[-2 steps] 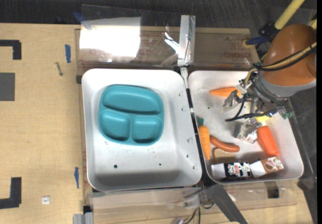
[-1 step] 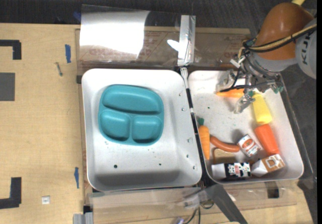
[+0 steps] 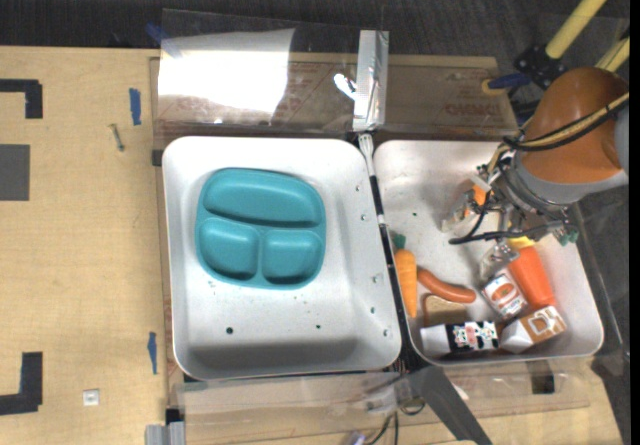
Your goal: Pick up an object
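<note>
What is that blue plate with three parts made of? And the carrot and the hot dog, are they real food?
The blue divided plate looks like smooth moulded plastic: one even teal colour, rounded edges, soft sheen. The carrot and the hot dog are probably toy plastic too; their colours are flat and their surfaces smooth and glossy, though the view leaves this uncertain.

No legible text anywhere. Cardboard panel (image 3: 450, 98) behind the right bin (image 3: 420, 168) has dark printed lettering, too blurred to read. In that bin's near corner, the orange-and-white carton (image 3: 503, 295) and the brown-and-white carton (image 3: 538, 327) carry label patches, unreadable. The white bottle with the black cow-pattern label (image 3: 462, 337) lying along the bin's front wall shows print, also too small to make out.
</note>
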